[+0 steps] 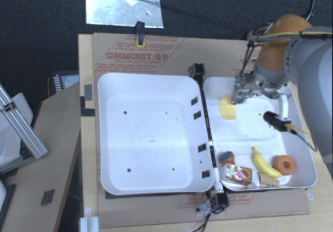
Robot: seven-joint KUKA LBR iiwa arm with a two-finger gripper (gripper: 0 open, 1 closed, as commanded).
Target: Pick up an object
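You are seeing the approach: the gripper (240, 96) is hovering beside the yellow block (227, 109) just right of frame centre, opening impossible to tell, likely needing to lower squarely over it.

Red letters reading "CHEMCAST" stand on the brown board (171, 44); its smaller print is illegible.

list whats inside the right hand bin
A yellow block by the tool, a banana, an orange ring, a red-and-white packet and a small red item. The arm hides the far right corner of the bin.
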